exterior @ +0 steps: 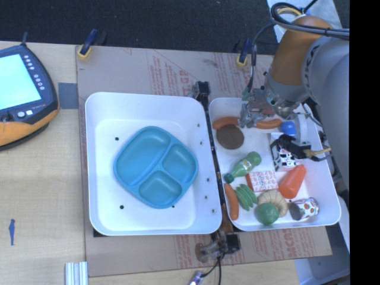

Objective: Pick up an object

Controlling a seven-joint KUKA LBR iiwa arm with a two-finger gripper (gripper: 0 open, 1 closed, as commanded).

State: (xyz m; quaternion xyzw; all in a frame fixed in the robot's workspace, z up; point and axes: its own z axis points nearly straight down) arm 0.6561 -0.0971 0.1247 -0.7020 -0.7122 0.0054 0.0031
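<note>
Camera view: we log the hand [256, 119] at the right bin's [332, 215] upper end, directly over an orange sausage [268, 124]; we cannot tell its state. Sausage: light, smooth toy; grip across its middle.

Robotics lab, teach pendant [21, 97], clamped cardboard [178, 70], white bins [98, 159]

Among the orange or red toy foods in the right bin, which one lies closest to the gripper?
The orange sausage at the bin's far end, directly beside the gripper. The carrot and the red-orange pepper lie much nearer the camera.
</note>
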